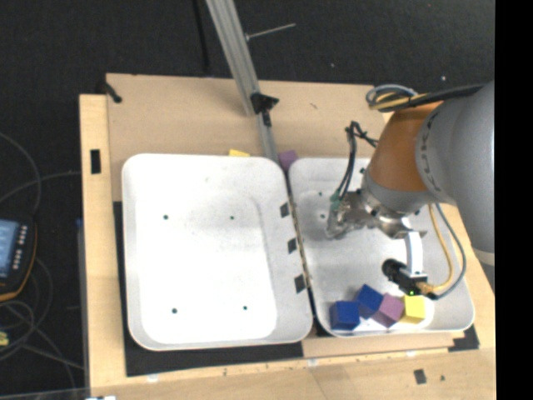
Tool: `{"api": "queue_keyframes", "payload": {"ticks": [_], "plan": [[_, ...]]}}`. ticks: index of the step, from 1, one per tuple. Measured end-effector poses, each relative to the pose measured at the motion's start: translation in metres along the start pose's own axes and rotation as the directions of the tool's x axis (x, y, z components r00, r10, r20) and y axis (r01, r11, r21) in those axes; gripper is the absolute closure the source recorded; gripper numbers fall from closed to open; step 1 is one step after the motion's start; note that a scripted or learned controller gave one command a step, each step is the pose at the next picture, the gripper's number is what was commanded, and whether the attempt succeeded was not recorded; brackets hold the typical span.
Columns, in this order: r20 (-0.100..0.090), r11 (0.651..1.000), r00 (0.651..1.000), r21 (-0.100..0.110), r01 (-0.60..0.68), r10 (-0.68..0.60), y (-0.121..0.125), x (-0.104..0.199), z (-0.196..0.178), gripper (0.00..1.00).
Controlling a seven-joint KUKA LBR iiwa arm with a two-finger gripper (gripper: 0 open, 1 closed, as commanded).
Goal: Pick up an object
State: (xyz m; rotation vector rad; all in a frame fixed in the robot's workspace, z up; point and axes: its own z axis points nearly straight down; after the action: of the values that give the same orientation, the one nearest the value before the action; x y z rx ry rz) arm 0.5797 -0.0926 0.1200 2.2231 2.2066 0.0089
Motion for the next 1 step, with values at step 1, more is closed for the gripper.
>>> {"api": "queue_keyframes", "payload": {"ticks": [1], "plan": [[0.001, 1.0, 1.0, -0.004, -0.003, 0.003, 0.0011, -0.0018, -0.0108, 1.0]]}}
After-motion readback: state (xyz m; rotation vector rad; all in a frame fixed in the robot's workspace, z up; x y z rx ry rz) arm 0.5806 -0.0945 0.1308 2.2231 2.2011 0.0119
